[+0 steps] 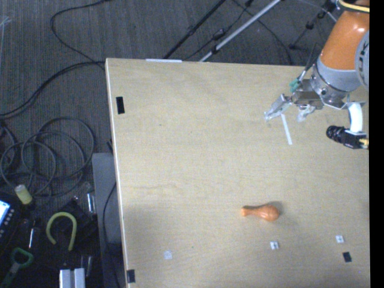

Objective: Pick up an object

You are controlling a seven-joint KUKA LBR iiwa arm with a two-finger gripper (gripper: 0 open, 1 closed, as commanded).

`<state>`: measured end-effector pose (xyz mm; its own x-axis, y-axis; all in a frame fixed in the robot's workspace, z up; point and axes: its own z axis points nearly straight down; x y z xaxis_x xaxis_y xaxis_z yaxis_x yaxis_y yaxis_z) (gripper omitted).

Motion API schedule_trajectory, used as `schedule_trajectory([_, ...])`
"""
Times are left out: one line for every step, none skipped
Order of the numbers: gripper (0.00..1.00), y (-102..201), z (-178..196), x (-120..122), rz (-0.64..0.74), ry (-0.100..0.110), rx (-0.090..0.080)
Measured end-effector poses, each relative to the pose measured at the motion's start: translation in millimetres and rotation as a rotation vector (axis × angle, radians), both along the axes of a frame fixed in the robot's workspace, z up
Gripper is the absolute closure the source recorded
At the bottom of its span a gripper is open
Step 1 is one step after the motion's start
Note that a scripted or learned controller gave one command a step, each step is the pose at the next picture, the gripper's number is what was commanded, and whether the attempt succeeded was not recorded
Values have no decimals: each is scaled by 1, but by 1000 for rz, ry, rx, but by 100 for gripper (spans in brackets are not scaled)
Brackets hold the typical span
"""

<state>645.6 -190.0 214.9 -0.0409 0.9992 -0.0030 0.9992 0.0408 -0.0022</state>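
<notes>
from my seat i see the arm [345, 47] reaching in at the upper right, its orange band above the grey wrist. the pincer [287, 114] hangs over the right part of the tan tabletop [198, 137], its thin fingers [275, 110] splayed apart — wide, with nothing between them. a pale thin finger or rod angles down from it toward the board. the task's thing, a small orange pear-shaped object [261, 212], lies on its side on the tabletop lower down, well apart from the pincer, narrow end pointing left. a few small markers [274, 245] sit near the bottom right of the board. off the left edge, on the dark floor — coiled cables [48, 155] and a green hook-shaped tool [61, 227].
</notes>
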Motion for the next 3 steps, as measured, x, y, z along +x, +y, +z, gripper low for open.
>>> schedule_trajectory([0,-21,-49,23,120,0,-1])
schedule_trajectory([0,-26,-130,23,687,-2,3])
schedule_trajectory([0,10,-130,20,892,-2,2])
